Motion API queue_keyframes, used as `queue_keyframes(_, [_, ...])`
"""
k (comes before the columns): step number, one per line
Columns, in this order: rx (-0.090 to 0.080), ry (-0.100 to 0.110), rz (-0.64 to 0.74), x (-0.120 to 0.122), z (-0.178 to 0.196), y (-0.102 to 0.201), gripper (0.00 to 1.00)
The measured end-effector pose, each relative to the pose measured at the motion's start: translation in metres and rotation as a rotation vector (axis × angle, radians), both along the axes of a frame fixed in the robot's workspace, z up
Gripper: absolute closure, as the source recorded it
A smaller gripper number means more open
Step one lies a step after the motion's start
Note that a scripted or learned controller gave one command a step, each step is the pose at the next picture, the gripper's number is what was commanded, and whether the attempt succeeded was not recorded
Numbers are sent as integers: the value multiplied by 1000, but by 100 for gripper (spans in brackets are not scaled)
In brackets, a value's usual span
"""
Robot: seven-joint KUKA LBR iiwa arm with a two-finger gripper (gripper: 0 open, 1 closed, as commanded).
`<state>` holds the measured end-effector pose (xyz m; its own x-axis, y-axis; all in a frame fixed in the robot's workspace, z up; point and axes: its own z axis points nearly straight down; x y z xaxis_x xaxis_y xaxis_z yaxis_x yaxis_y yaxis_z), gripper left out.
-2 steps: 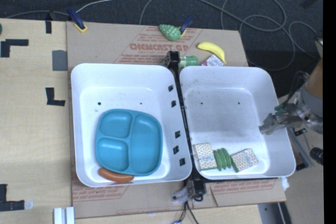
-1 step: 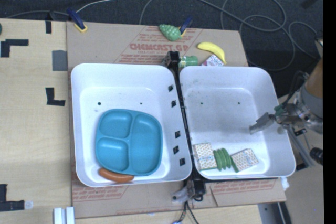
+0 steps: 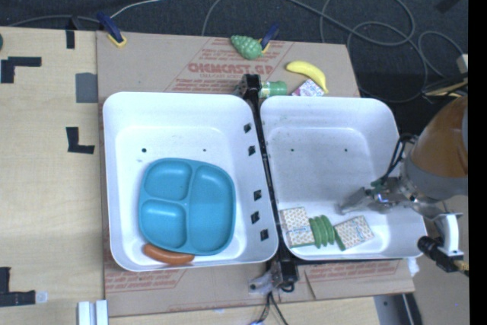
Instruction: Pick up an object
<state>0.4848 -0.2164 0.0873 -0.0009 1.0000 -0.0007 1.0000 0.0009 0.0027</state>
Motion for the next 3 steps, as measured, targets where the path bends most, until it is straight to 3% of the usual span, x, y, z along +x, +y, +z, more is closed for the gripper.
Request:
queue_keyframes(1, [-2, -4, 1, 46, -1, 54, 0])
queue_keyframes(2, [-2, 1, 0, 91, 104, 6, 0])
queue_keyframes(3, [-3, -4, 2, 153, 0, -3, 0])
